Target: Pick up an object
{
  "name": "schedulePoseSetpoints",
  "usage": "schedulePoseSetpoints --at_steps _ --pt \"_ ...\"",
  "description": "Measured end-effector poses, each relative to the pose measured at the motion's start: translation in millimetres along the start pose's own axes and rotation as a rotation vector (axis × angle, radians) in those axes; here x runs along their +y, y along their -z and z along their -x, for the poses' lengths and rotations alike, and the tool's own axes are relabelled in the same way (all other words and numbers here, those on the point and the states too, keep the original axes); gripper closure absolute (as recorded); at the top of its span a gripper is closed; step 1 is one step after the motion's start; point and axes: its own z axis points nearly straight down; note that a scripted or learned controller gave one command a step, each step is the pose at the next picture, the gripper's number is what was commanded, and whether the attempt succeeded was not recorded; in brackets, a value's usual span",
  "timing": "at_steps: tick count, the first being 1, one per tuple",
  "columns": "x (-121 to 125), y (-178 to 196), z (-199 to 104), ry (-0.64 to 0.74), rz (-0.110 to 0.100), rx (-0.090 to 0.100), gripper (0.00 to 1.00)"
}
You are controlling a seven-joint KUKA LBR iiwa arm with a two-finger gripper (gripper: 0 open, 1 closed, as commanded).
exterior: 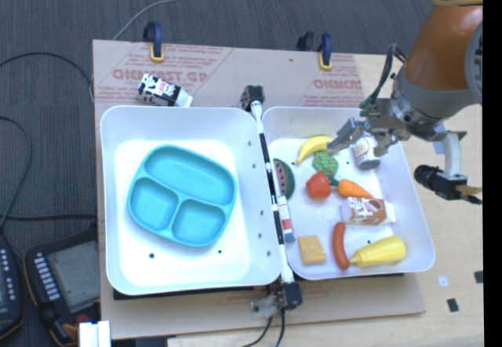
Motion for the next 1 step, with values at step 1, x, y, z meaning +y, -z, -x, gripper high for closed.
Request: schedulePoseSetpoints --at_steps 1 --pt "7.3 -137.1 -9.0 -0.001 0.001 0.000 0.00"
